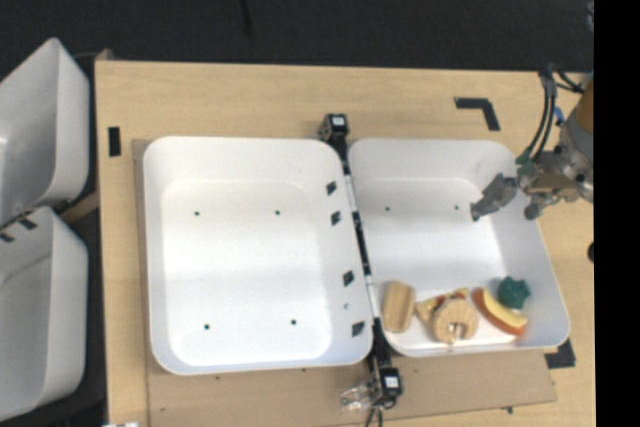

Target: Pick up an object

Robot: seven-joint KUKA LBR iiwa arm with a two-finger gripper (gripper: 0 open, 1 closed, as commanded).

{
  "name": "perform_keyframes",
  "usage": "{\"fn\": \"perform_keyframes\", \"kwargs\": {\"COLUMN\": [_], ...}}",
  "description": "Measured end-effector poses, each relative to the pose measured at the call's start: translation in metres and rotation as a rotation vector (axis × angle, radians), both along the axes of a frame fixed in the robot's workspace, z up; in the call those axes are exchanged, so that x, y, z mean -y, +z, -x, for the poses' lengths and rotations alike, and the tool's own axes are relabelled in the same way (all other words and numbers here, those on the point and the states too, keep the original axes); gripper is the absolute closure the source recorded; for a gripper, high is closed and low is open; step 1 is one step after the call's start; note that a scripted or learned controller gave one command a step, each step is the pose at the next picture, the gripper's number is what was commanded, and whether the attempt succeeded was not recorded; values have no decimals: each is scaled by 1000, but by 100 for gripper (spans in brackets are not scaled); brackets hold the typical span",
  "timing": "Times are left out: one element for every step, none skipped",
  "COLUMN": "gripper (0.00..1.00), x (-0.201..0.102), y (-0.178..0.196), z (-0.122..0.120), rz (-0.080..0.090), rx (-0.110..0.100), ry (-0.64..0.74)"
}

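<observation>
The grey two-finger gripper, jaws spread and empty, hangs at the right white plastic bin's right edge, well apart from the tan wooden toy pieces crowded along its near edge, where a descent risks pinching several or slipping off.

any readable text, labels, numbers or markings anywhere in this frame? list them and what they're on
None: no word, number, brand or label reads in the camera view.
Black corner marks on the bench: plain shapes, no text.
Small black clips along the seam between the left bin and right bin: too small to show any writing.
The toys in the right bin, among them a wooden block, carry no visible print.
</observation>
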State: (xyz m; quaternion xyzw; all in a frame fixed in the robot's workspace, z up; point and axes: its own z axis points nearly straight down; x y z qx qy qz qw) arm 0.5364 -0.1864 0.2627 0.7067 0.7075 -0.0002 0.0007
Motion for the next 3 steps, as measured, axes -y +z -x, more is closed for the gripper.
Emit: {"fn": "perform_keyframes", "kwargs": {"gripper": [0,100,100], "x": [-51,-47,-71], "y": [56,63,-127], "z": [28,26,46], "rz": [-1,1,-5], "rx": [6,4,-17], "ry": [5,4,0]}}
